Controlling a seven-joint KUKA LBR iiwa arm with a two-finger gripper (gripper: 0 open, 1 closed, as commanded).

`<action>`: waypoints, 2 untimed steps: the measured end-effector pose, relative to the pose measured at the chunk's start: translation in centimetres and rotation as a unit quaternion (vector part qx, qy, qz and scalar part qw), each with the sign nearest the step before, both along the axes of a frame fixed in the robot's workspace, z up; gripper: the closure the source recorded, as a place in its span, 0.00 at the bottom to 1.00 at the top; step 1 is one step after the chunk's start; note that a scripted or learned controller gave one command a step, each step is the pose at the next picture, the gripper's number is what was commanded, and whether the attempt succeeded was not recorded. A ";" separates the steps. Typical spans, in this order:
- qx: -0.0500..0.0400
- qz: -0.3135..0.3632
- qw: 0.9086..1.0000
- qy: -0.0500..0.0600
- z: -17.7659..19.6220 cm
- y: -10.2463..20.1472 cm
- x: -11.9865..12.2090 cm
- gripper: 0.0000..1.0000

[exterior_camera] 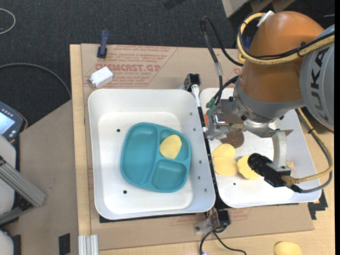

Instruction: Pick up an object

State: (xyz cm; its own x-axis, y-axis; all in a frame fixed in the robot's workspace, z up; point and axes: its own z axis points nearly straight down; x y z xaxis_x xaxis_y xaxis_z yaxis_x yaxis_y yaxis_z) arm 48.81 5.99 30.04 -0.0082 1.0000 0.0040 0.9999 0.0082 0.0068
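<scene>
Arm [276, 52] hangs low over the right bin [303, 193], probably to work the cluster beneath it. The wrist hides the jaws, so I cannot tell how far open they are or whether they grip anything.

Right bin: brown disc [232, 139] at the wrist's edge, the likeliest target. Yellow lump [223, 160] just below it, second yellow lump [245, 168] beside that.

Left bin [101, 142]: teal divided plate [141, 153] lying flat. One yellow piece [170, 146] in its upper right compartment, well apart from the arm.
</scene>
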 end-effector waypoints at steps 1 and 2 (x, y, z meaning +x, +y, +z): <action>-0.002 -0.002 1.000 0.001 -1.4 4.4 4.7 1.00; -0.001 0.002 1.000 0.009 -9.8 15.0 1.5 1.00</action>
